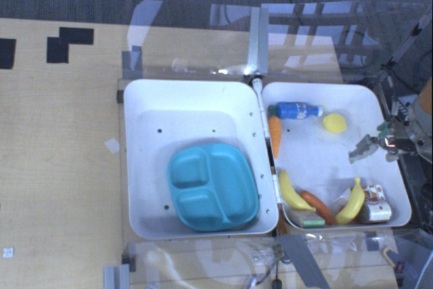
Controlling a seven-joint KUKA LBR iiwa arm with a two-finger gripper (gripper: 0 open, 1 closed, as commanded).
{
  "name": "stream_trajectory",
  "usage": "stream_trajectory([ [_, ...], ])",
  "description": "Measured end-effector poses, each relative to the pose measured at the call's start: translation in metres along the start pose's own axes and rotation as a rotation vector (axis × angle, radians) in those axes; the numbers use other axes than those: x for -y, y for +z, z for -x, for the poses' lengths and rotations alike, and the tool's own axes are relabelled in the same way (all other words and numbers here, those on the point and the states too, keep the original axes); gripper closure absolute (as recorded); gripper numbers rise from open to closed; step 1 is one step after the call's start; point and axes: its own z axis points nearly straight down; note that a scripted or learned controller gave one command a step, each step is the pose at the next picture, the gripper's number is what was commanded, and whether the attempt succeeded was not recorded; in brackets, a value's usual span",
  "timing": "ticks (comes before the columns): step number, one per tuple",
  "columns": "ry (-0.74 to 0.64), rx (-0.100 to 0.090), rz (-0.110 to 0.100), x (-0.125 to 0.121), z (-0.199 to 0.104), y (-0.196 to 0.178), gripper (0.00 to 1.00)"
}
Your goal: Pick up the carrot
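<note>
**Two bins, one carrot at the divider**

Landmark: the right bin [379,99]. Left of it is one more bin [145,118], holding one teal tray [214,186]. Inside the right bin: two bananas [292,191], one carrot [275,136] along its left wall, one blue bottle [295,110], one lemon [334,122]. The gripper [369,147] hovers at its right side, fingers spread, pinching nothing.

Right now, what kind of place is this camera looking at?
Probably a robot lab's pick-and-place test bench: two white bins side by side on a wooden bench top, toy food such as a carrot and bananas, and a robot hand reaching in.
</note>
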Motion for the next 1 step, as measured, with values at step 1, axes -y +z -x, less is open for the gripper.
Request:
stream_trajectory([
  [1, -0.040, -0.001, -0.001, 0.0126, -0.0576, 0.1078, 0.00],
])
